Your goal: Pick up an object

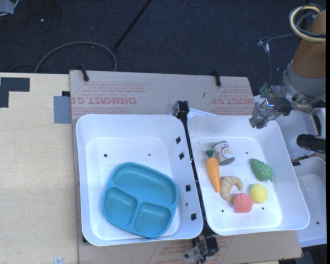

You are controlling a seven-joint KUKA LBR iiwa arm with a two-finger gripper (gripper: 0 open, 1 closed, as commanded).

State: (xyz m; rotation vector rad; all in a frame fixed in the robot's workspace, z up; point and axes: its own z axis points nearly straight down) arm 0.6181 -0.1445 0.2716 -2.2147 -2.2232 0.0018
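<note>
The right bin (286, 213) holds several toy foods: a small tin can (224, 152) on its side, an orange carrot (213, 173), a beige croissant (230, 186), a pink round piece (242, 202), a yellow lemon (258, 193) and a green leafy piece (261, 169). My gripper (260, 118) hangs over the bin's far right corner, above and right of all the food, well apart from it. Nothing shows between its fingers.
The left bin (93, 147) holds a blue three-compartment tray (139, 199). A black divider (187, 169) runs between the bins. Cardboard lies under both, and a wooden bench top (27, 175) spreads to the left. Cables lie on the dark floor behind.
</note>
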